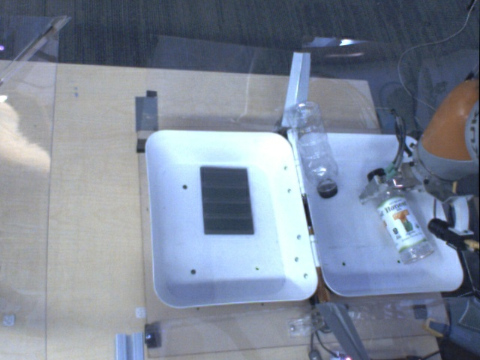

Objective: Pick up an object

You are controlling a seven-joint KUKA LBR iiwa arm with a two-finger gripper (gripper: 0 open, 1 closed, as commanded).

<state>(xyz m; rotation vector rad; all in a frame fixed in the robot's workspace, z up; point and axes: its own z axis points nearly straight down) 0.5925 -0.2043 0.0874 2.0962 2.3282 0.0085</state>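
Two shallow white bins side by side on a wooden bench. Left bin [225,276] has a dark grey ribbed rectangular pad [226,200] lying flat near its middle, long side running front to back. Right bin [352,268] holds two clear plastic bottles. First bottle [315,147] lies along the divider between the bins, at the right bin's far-left corner, its dark cap toward the bin's middle and its base poking past the far rim. Second bottle [401,223] lies to the right of the first, well apart from it, in the right half of the right bin, has a white label with orange and green print, dark cap pointing up-left, base toward the bin's near-right corner. Arm [450,137] comes in over the right bin's right edge, orange band visible, grey wrist below it. Gripper [420,182] sits just above and right of the labelled bottle's neck, near it or touching, can't say which. Finger opening can't be made out from this angle; no object visibly between them.
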